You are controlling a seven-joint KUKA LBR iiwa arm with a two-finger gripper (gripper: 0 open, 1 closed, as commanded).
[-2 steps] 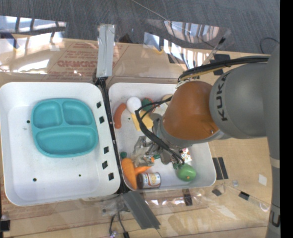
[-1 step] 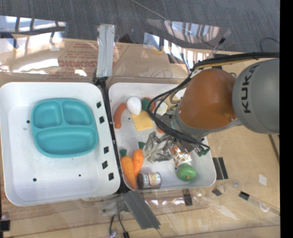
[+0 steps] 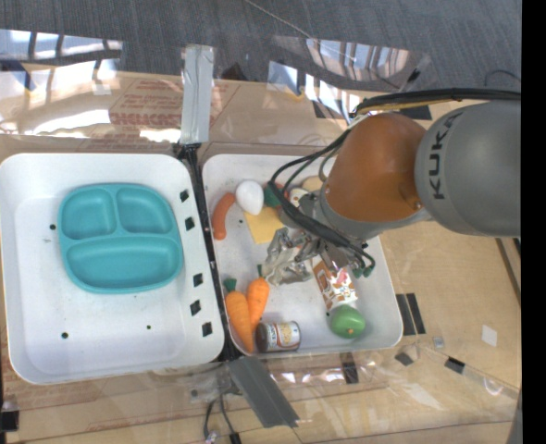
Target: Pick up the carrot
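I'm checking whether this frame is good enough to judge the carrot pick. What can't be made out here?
- End effector: in the camera view the arm's orange band covers its upper part; finger state unreadable.
- Right bin: the arm hides part of its floor and far rim.
- Can label: too small to read.
- Carrot: lies at the bin's near left; contact with the end effector is unclear.

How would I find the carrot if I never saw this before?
Look in the right-hand white bin, at its near left corner beside the divider. The carrot lies there, orange and tapered, with a small dark can at its lower end. The sausage further up the bin is darker, curved and slimmer.
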